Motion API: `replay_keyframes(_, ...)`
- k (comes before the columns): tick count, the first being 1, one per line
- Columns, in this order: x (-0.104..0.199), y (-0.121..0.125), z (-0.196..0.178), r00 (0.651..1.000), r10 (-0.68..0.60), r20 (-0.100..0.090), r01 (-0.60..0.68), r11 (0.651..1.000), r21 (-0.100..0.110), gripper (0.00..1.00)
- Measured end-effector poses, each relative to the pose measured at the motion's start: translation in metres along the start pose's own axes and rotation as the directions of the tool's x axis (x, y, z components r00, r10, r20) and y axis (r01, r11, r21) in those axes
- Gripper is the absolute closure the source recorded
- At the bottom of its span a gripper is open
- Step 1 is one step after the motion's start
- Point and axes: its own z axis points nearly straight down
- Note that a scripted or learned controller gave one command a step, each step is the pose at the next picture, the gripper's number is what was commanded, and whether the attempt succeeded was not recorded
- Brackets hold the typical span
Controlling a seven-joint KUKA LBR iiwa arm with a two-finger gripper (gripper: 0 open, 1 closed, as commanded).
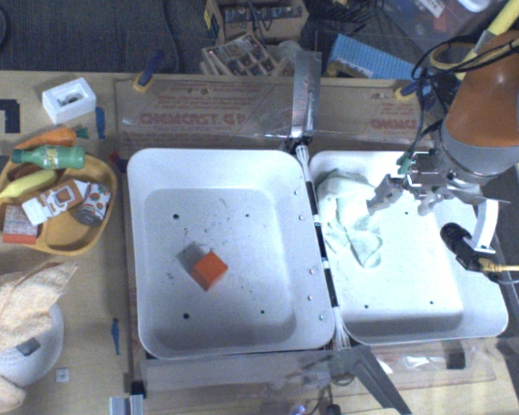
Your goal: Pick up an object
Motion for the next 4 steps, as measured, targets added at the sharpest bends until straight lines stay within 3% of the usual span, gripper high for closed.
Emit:
replay_keyframes(1,-0.023,0.020,0.122,0.996,0.093,0.000,-0.093,0.996,-0.014,0.00)
replay_keyframes(2,-0.092,-0.009,0.063,0.991,0.135,0.002,-0.135,0.991,-0.004,0.00)
replay_keyframes(3,-0.031,-0.021,0.126,0.999,-0.036,0.002,0.036,0.999,-0.012,0.00)
replay_keyframes(4,-0.032,-0.020,0.115,0.999,-0.032,0.001,0.032,0.999,-0.017,1.00)
